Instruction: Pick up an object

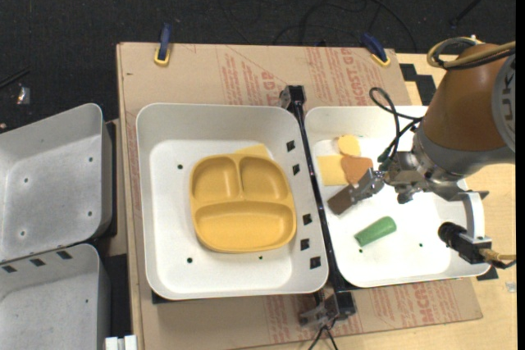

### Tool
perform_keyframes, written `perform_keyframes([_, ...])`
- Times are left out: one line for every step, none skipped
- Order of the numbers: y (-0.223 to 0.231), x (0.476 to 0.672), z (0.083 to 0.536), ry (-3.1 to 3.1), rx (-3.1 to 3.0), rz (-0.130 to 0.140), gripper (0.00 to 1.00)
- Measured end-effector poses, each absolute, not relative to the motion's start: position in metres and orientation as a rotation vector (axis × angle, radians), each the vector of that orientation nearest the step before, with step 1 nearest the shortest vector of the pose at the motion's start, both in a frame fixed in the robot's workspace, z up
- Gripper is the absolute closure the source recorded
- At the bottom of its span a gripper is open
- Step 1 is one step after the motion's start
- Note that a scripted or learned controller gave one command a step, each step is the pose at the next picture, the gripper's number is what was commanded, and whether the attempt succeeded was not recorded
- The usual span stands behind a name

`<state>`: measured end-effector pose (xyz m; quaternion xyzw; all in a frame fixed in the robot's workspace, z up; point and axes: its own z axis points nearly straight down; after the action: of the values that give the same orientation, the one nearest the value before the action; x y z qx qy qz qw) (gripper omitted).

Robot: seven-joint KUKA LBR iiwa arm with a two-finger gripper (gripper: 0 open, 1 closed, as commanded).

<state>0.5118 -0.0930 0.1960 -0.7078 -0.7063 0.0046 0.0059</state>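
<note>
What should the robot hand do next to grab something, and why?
Probably slide a little toward the green cylinder and lower over it. The gripper hangs low in the right bin with nothing visibly held, and the cylinder lies alone on bare floor, while the yellow and orange pieces crowd together.

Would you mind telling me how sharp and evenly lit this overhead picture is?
In the camera view, lighting is even and soft; the yellow divided plastic tray and green cylinder look crisp. The robot's dark hand is murky against the right white bin, its outline indistinct. The dark floor stays underexposed.
</note>
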Motion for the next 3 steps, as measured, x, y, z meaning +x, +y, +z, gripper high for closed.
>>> perform_keyframes([-0.093,0.515,0.203,-2.221,-2.22,0.001,0.0])
perform_keyframes([-0.093,0.515,0.16,-2.217,-2.221,0.004,0.0])
perform_keyframes([-0.094,0.517,0.096,-2.216,-2.221,0.005,0.0])
